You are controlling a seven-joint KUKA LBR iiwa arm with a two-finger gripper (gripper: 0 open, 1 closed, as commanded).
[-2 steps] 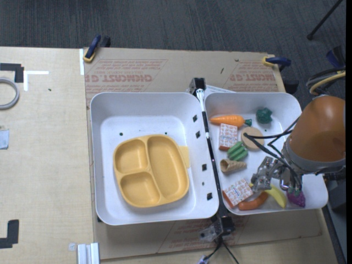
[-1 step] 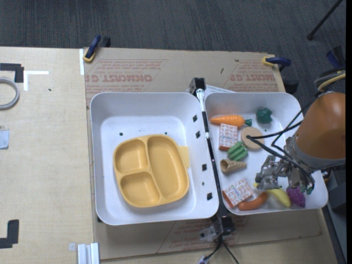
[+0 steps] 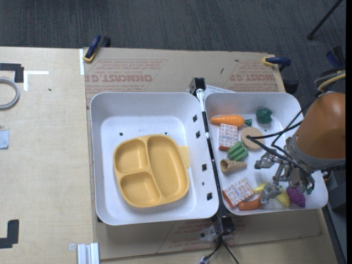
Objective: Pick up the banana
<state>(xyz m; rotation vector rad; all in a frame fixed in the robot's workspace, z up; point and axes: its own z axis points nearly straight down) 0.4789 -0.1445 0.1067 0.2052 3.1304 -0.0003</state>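
Camera view: looks down at a slant on a light wooden tabletop with a cardboard sheet under two white bins.
Left bin: middle of the frame; it holds a yellow three-compartment plate lying flat.
Right bin: right of the frame, touching the left bin along a shared edge fitted with black clips.
Arm: enters from the right edge, its orange band large over the right bin's right side.
Gripper: low over the lower right part of the right bin, pointing down among the toys; whether its fingers are open or closed cannot be told, and nothing is seen held between them.
Banana: a small yellow piece in the lower right corner of the right bin, just beside the gripper tip and partly hidden by it; touching or not, I cannot tell.
Purple toy: just right of the banana.
Carrot: upper part of the right bin, lying crosswise.
Green toy: upper right of that bin.
Red-and-white boxes: one below the carrot, another near the lower edge.
Clamps: blue and yellow, one at the cardboard's upper left, one at its upper right.
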